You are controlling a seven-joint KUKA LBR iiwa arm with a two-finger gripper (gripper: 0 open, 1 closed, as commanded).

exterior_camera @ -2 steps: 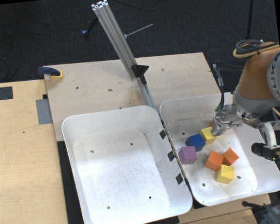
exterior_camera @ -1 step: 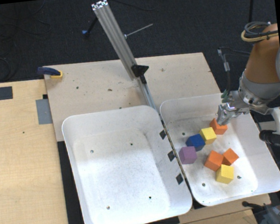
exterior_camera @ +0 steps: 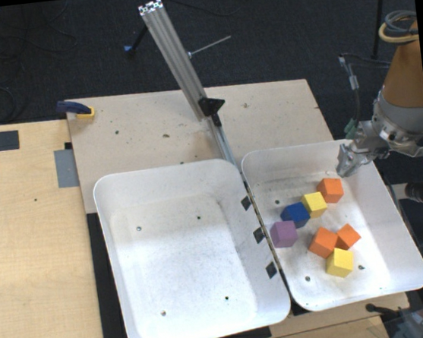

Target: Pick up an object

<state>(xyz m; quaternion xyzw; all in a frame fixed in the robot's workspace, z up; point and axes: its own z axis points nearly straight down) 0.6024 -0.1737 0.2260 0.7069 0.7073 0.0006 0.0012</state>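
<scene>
Hovering tool (exterior_camera: 346, 163) above right bin (exterior_camera: 404, 244), beside orange cube (exterior_camera: 331, 189)

Right bin (exterior_camera: 406, 255) holds 7 small cubes, clustered mid-bin: 3 orange (exterior_camera: 331, 189), 2 yellow (exterior_camera: 315, 204), 1 blue (exterior_camera: 296, 214), 1 purple (exterior_camera: 284, 233) nr left wall.

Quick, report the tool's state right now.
Tool: cannot be told. It hangs over the back edge of the right white bin, just behind the orange foam cube, with nothing visibly in it.
</scene>
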